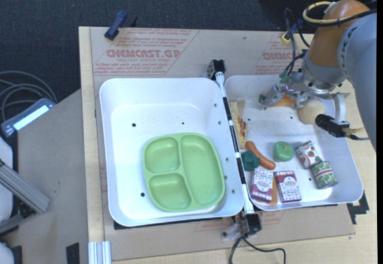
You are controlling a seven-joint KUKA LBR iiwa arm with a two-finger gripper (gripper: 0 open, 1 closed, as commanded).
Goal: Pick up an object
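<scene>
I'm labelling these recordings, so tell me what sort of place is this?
Probably a robotics lab test bench: a grey robot arm reaches over two white bins, toy food such as a carrot fills one, and loose cables lie on the carpet.

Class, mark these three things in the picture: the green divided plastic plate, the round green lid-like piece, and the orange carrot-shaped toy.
Green divided plastic plate [182, 171], camera view, on the ridge between its compartments.
Round green lid-like piece [283, 151], camera view, on its top face.
Orange carrot-shaped toy [260, 155], camera view, mid-length.
</scene>
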